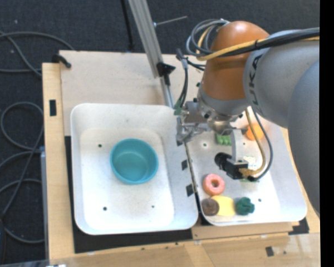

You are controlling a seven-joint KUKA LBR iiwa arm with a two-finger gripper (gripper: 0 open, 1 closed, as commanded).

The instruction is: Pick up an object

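My gripper (185,133) hangs low over the far left part of the right bin (278,204), close to the wall shared with the left bin. A green object (224,139) lies just to its right, partly under the wrist. A pink donut (214,184) rests nearer the front. Along the front wall sit a brown round object (210,206), a yellow object (225,206) and a dark green object (244,206). An orange object (251,132) peeks out behind the arm. I see nothing between the gripper's tips.
A teal bowl (134,160) stands in the middle of the left bin (89,204). A slanted aluminium rail (150,38) rises behind the bins. The big grey and orange arm covers the right bin's far side.
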